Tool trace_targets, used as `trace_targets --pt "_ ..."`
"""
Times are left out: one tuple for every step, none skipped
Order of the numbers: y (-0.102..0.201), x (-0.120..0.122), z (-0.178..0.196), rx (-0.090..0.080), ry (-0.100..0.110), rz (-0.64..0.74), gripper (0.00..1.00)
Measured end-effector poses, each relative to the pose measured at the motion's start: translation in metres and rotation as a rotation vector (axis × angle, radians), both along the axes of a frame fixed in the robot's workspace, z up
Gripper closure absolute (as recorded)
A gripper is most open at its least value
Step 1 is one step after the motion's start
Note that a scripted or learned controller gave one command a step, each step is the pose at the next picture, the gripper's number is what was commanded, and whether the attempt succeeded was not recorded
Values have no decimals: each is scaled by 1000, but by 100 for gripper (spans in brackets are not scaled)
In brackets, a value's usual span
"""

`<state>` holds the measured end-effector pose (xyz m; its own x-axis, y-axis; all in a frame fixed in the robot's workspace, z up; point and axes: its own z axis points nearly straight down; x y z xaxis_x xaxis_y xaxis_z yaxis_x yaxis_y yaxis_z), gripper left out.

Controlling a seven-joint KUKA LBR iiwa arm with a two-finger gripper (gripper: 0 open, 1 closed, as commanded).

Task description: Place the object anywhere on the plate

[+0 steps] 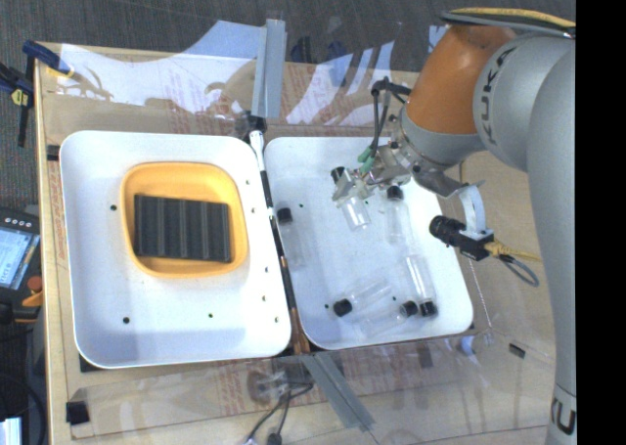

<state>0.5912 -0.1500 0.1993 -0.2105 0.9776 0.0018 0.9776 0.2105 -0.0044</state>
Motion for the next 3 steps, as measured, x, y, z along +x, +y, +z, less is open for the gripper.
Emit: trace_targets --pt "23 29 34 -1 -4 215 100" --pt "30 28 4 1 -1 439 100" --pt "58 36 2 1 -3 646 100"
